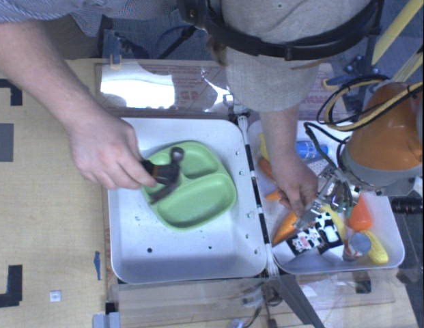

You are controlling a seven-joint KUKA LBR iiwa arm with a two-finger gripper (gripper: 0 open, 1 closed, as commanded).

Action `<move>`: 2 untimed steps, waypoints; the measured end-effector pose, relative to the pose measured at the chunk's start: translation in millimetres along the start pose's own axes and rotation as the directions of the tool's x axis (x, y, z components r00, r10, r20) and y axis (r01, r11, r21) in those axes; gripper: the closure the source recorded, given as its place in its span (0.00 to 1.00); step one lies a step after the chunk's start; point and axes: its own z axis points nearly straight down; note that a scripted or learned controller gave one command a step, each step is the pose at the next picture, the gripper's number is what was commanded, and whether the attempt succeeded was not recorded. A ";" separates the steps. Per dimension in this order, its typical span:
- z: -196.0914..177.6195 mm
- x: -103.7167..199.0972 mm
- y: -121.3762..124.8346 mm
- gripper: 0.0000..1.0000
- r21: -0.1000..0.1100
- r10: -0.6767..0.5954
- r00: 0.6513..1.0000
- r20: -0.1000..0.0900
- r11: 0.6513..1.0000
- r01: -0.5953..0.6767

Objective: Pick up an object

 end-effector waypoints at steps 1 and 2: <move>-38.0 37.3 -0.2 0.00 -0.005 0.072 0.997 0.003 0.997 -0.072; -31.0 46.4 9.7 0.00 0.002 -0.062 0.998 -0.002 0.998 0.062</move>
